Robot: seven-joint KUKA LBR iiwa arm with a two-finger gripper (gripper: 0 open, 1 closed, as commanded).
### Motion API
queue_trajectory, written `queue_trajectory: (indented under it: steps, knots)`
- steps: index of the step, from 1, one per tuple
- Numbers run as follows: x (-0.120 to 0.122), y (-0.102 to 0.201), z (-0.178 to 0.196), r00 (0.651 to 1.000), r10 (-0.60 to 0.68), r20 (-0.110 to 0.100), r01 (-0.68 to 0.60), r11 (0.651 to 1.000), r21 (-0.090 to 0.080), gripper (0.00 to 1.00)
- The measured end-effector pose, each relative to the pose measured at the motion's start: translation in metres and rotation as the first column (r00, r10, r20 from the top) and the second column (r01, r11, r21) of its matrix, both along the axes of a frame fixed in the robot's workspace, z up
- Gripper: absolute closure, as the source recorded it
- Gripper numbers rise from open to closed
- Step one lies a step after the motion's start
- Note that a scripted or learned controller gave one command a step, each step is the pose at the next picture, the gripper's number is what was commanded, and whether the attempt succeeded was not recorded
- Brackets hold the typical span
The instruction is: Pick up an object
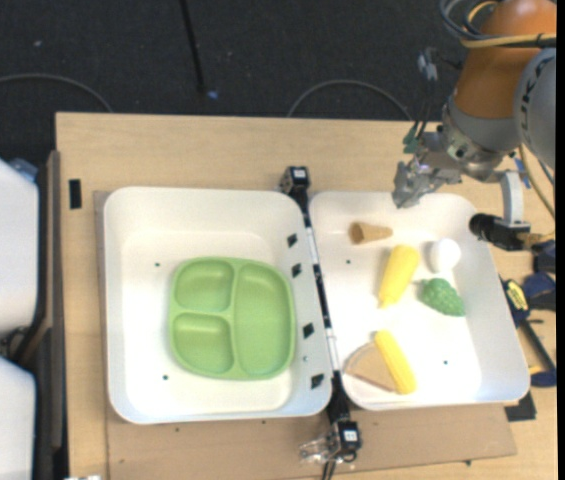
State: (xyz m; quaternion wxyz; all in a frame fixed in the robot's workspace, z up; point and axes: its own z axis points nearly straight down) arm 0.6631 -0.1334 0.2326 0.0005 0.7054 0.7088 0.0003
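Over the right bin's (482, 368) far edge our gripper (409, 190) hangs, jaw state we honestly can't tell. Nearest grab is the little cone (370, 233) just below it; we'd drop straight down, centered.

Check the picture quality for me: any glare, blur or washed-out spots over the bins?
Camera view: lighting is even and soft, shadows faint. The right bin is bright enough that the white ball nearly blends into it. The gripper looks slightly blurred, its detail hard to read. The green divided plate is sharp, without glare.
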Motion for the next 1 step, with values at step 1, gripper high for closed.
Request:
queue_trajectory:
  steps: [1]
  knots:
    - [-0.0127, 0.0526, 0.0132, 1.000, 0.002, 0.001, -0.002, 1.000, 0.002, 1.00]
